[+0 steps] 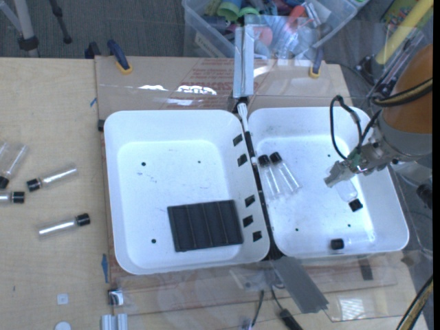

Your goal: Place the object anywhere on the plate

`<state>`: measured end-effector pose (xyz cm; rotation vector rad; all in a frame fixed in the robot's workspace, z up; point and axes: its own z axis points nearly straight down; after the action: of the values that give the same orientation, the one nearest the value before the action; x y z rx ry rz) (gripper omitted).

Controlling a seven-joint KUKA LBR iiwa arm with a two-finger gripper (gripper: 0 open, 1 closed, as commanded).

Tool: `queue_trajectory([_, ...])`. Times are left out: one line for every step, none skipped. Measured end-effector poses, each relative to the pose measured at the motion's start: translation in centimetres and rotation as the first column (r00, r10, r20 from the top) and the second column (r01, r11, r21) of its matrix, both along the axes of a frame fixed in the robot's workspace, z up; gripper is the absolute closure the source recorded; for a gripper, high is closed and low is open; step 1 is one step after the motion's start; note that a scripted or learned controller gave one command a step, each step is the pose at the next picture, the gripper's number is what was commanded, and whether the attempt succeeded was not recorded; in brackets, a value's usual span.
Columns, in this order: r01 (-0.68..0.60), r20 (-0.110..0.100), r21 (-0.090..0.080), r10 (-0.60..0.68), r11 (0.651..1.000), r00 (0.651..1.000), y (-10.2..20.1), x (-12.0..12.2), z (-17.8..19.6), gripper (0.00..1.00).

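Gripper (pixel 338 176) over right bin (pixel 385 236), near its right side; jaw state not discernible at this angle. Two clear vials with black caps (pixel 277 174) lying side by side near right bin's left wall, caps toward far edge, long axes running near-to-far, tilted slightly right. Another vial (pixel 349 196) just below gripper, cap toward near edge. Loose black cap (pixel 337 244) near front wall. Black ridged plate (pixel 205 225) flat in left bin (pixel 124 184), front area. Wooden bench (pixel 41 267), spare vials (pixel 58 201) scattered left. Clear tub of colourful toys (pixel 275 9) behind.

Arm from right, claw (pixel 338 176) angled down-left.
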<state>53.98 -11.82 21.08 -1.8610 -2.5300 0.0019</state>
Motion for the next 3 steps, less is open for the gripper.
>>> queue_trajectory([0.003,-0.003,0.002,-0.003,1.000,1.000,3.8,-3.6,2.3,1.00])
queue_trajectory([-0.243,0.006,-0.002,0.243,0.970,0.970,6.9,4.3,6.1,1.00])
queue_trajectory([-0.294,-0.001,0.002,0.294,0.956,0.956,13.1,0.2,2.5,1.00])
